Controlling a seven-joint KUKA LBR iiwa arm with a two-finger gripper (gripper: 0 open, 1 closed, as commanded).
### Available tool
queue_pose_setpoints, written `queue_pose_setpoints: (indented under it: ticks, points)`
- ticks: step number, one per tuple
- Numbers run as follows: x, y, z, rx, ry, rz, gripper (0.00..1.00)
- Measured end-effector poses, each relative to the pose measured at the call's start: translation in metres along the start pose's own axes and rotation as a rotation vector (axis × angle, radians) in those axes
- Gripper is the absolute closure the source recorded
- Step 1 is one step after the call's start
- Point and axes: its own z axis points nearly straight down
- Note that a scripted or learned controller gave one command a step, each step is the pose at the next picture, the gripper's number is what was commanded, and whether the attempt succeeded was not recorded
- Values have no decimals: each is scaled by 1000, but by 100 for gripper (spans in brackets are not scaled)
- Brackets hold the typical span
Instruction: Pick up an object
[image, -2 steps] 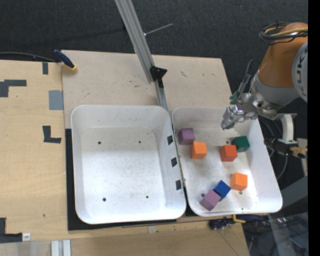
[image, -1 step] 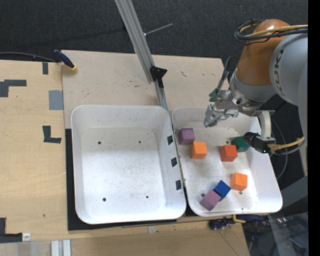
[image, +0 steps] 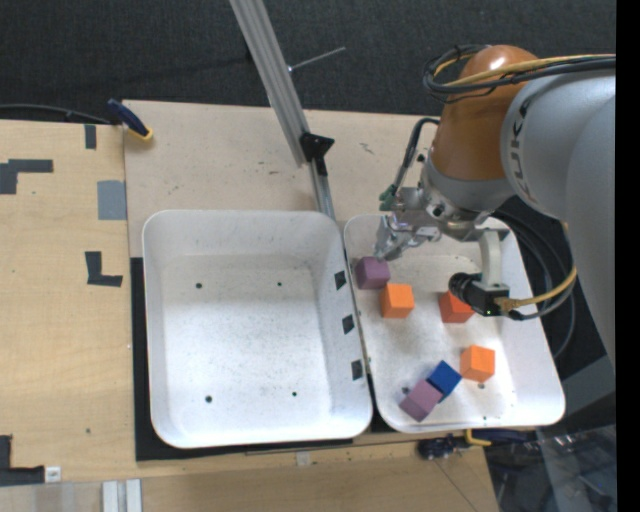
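My gripper (image: 392, 240) hangs over the far left part of the right bin (image: 530, 400), its fingers pointing down toward a purple block (image: 372, 272) just below them. Nothing shows between the fingers. An orange block (image: 397, 299) lies beside the purple one. Further right sits a red-orange block (image: 455, 307), and an orange block (image: 478, 362) lies nearer the front. A blue block (image: 443, 379) and a second purple block (image: 420, 401) touch each other near the bin's front edge.
The left bin (image: 160, 300) stands beside the right one, sharing a middle wall (image: 350, 320). A slanted metal rail (image: 285, 90) runs down from the top to the bins' junction. Cables (image: 545, 290) loop off the arm at the right.
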Motion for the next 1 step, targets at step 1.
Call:
queue_pose_setpoints:
  ticks: [1]
  points:
    - [55,6,12,1,0,-1,100]
